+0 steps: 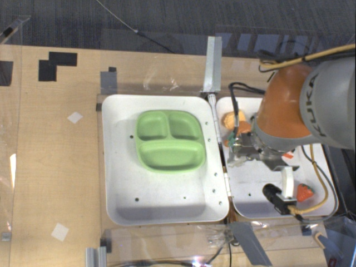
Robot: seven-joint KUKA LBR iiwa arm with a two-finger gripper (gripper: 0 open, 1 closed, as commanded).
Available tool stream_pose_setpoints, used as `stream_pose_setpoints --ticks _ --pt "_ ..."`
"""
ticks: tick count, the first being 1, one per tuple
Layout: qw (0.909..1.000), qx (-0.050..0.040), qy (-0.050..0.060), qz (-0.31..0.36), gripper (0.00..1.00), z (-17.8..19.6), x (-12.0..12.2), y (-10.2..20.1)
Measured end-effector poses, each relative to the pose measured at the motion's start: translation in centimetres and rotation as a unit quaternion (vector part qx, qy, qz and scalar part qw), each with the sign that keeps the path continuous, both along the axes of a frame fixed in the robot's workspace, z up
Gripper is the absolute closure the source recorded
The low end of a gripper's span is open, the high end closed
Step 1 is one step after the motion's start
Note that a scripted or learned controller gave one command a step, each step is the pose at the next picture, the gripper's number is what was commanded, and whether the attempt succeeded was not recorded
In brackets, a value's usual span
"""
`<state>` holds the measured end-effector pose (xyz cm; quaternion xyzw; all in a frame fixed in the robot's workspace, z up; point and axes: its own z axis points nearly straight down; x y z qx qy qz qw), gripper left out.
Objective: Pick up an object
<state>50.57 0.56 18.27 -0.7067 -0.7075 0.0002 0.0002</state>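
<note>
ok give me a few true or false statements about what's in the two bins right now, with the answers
1. A green divided tray lies in the left bin. True.
2. The tray has three compartments. True.
3. The arm is over the left bin. False: it hangs over the right bin.
4. A red-orange object lies near the right bin's front right corner. True.
5. The green tray is stacked on a blue plate. False: it rests straight on the white bin floor.
</note>
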Motion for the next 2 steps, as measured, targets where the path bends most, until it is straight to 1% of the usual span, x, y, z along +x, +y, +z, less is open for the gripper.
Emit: stream_pose_setpoints --ticks 1,2 --pt "1.0 -0.0001 0.0 0.0 1.0 0.0 -1.8 -7.1" --pt "1.0 0.0 0.0 0.0 1.0 -6.4 -1.9 -19.1"
